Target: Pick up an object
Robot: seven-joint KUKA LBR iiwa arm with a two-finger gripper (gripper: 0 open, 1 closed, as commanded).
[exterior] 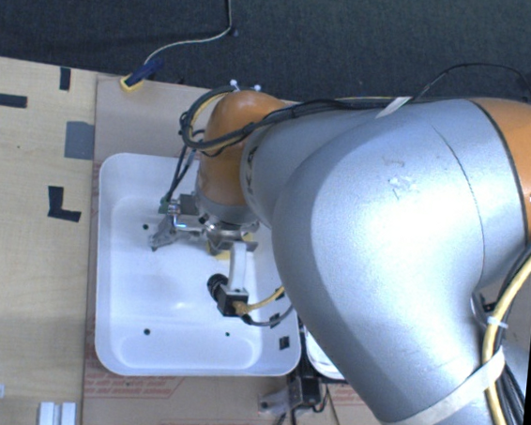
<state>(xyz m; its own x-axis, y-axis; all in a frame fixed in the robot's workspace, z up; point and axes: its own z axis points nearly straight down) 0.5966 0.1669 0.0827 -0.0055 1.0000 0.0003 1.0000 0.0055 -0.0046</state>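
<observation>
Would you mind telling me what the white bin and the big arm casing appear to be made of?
The white bin looks like glossy moulded plastic: rounded corners, soft sheen. The arm casing seems painted metal or hard plastic, satin grey with a broad highlight; I cannot tell which.

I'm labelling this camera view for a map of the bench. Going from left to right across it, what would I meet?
Black tape marks on the bench → left rim of the white bin → claw → orange band above the wrist → big grey arm.
</observation>
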